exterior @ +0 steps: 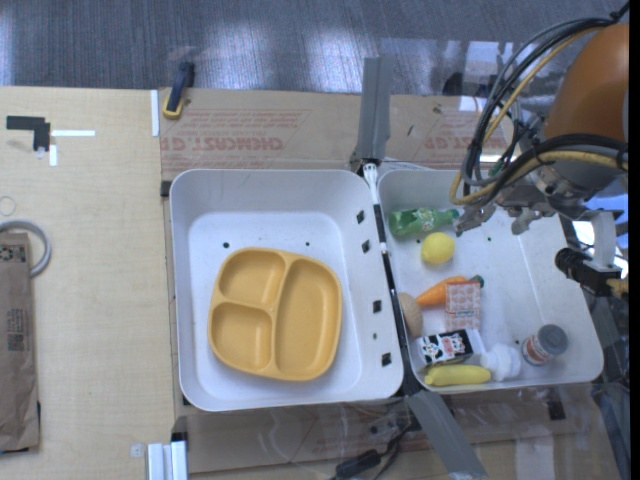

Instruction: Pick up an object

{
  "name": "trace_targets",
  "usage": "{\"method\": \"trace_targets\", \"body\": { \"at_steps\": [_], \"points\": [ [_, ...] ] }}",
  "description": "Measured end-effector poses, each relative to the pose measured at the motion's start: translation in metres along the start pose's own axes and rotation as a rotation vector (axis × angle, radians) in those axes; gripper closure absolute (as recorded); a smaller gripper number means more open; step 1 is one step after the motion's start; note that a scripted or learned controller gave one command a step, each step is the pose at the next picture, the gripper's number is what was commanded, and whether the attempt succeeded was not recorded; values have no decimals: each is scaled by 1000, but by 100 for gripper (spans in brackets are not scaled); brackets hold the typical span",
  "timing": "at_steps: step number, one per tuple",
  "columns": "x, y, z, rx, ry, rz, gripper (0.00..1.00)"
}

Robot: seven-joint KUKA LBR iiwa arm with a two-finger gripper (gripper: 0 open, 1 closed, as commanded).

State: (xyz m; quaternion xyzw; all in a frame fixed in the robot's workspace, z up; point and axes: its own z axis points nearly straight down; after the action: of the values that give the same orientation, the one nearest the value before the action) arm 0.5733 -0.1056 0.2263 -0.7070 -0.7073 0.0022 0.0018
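Observation:
The right bin [560, 298] holds several items: a green packet [420, 220], a yellow lemon [437, 249], an orange carrot [440, 292], a small red-and-white carton [463, 304], a black-and-white carton [446, 347], a yellow banana [458, 375], a white object [503, 360] and a small jar [545, 345]. My gripper [495, 220] hangs over the far part of this bin, just right of the green packet and the lemon. It is open, and nothing sits between its fingers.
The left bin [200, 268] carries a yellow divided plate [276, 313]. A grey divider post [372, 118] stands behind the two bins. Cables loop from the arm [590, 88] at the upper right. A brown paper bag [15, 338] lies at the far left.

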Motion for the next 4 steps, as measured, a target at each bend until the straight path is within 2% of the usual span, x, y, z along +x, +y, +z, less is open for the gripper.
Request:
{"method": "trace_targets", "body": {
  "at_steps": [1, 2, 3, 4],
  "points": [
    [-3, -26, 124, 0, 0, -70, 0],
    [-3, -26, 116, 3, -1, -68, 100],
    [-3, -26, 117, 3, 0, -68, 0],
    [-36, -78, 138, 0, 1, 4, 0]
  ]
}}
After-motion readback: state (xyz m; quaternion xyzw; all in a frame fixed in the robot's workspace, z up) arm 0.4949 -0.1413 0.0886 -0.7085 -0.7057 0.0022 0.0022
